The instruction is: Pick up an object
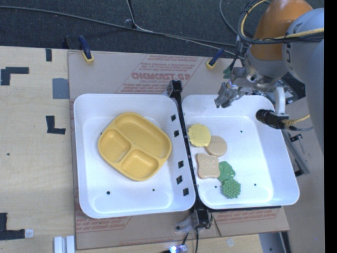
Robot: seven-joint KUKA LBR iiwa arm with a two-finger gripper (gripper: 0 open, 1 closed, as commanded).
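Yellow tray: we see a divided yellow tray (pixel 135 146) lying in the left bin (pixel 84 157).
Right bin: the right bin (pixel 263 162) holds a yellow round piece (pixel 199 135), a beige round piece (pixel 216 146), a toast-like piece (pixel 207 166) and green pieces (pixel 228 181), clustered together.
Gripper: the gripper (pixel 225 97) is above the right bin's far rim, apart from the pieces; we cannot tell its state.

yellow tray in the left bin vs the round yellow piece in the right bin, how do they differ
The yellow tray is far larger than the round yellow piece. The tray is divided into compartments with a raised rim; the piece looks like a flat disc. The tray lies alone in the left bin, while the piece sits in the right bin among other small items. Both are yellow and lie flat.
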